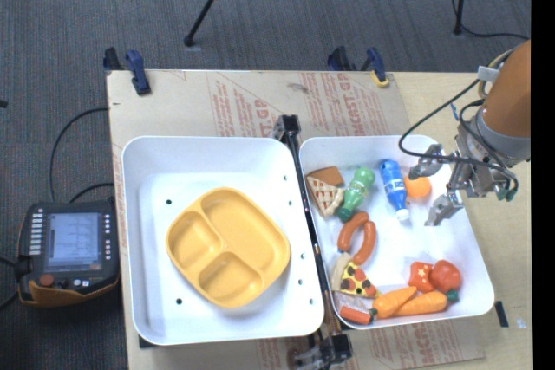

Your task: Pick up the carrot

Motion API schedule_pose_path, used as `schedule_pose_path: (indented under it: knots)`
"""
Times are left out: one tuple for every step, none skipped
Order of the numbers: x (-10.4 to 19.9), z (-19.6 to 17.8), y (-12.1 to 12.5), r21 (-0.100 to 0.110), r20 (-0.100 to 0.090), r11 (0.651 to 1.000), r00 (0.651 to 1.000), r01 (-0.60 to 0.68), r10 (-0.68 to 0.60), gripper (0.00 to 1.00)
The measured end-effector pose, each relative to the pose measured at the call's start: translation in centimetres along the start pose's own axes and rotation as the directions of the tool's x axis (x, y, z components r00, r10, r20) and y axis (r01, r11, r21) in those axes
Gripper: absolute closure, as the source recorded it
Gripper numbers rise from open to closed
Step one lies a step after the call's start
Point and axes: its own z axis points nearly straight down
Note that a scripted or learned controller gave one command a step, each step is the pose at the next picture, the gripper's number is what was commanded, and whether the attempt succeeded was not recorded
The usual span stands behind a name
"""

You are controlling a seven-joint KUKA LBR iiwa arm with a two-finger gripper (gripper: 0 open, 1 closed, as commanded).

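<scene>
The carrot [423, 304] is orange with a green end and lies along the front edge of the right bin [482, 273], beside a second, similar orange piece [392, 302]. My gripper [431, 189] hangs over the back right part of that bin, well behind the carrot. It is open, with its fingers pointing left. One finger [440, 210] is in front of a small orange fruit [418, 188] and the other is behind it. Nothing is gripped.
The right bin also holds a red tomato [445, 275], a pizza slice [353, 280], sausages [359, 238], a green bottle [355, 191], a blue bottle [393, 185] and a sandwich wedge [324, 189]. The left bin [139, 186] holds a yellow divided plate [227, 247].
</scene>
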Motion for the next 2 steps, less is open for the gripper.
schedule_pose_path:
  knots:
    - [-4.9, 1.3, -0.1, 0.0, 0.001, 0.998, 0.998, -0.068, 0.068, 0.0]
    - [-5.1, 6.0, -0.3, 0.002, 0.013, 0.989, 0.989, -0.15, 0.15, 0.0]
